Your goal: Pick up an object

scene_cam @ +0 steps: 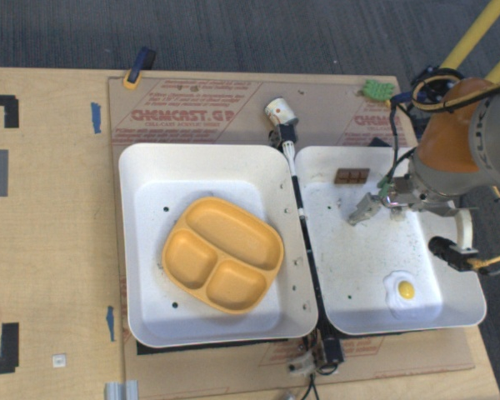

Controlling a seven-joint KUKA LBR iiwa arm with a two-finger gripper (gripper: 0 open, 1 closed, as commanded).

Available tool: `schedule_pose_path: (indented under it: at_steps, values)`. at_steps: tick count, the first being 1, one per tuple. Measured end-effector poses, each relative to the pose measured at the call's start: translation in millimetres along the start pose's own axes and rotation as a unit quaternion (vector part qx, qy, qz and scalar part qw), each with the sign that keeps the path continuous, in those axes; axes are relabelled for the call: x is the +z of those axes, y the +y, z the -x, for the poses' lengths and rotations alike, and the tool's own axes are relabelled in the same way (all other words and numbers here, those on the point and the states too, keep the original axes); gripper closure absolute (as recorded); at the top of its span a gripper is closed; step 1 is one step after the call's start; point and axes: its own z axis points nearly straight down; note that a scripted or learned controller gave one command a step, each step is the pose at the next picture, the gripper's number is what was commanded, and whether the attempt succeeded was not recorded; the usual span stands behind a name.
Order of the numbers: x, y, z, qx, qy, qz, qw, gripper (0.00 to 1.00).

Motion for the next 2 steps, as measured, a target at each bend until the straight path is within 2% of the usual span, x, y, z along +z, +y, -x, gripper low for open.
schedule_pose_path:
  at_steps: [1,2]
  values:
    - [0,-117,-21,-0.092,0.001,0.0,0.9958,0.0]
    - [0,-116,37,-0.01,0.011,0.0,0.9999,0.0]
